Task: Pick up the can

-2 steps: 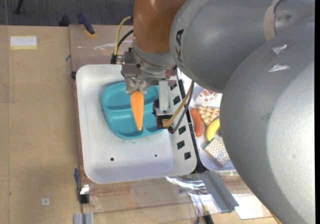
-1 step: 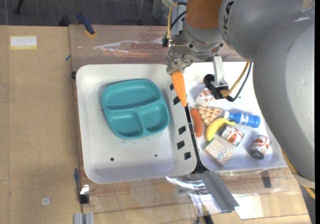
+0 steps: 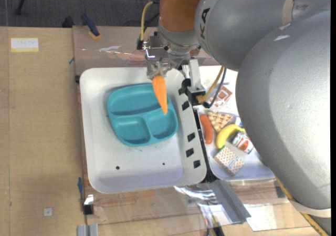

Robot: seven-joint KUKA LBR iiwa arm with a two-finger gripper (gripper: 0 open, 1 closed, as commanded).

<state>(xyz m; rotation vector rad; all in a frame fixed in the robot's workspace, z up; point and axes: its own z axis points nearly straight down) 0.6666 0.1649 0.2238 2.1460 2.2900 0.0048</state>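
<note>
The can point(image 3: 242, 142), small with a red and white label, lies in the right bin point(image 3: 261, 172) beside a yellow banana point(image 3: 227, 134), partly under the arm. My gripper point(image 3: 157, 71) hangs over the left bin point(image 3: 94, 124), well left of the can. It is shut on the top end of an orange carrot point(image 3: 160, 94). The carrot points down over the right side of a blue divided plate point(image 3: 134, 111).
The right bin also holds a red sausage point(image 3: 208, 128), a waffle-like piece point(image 3: 220, 119) and a small patterned box point(image 3: 229, 158). The bulky grey arm point(image 3: 283, 72) covers most of that bin. A rim with black marks point(image 3: 190, 124) separates the bins.
</note>
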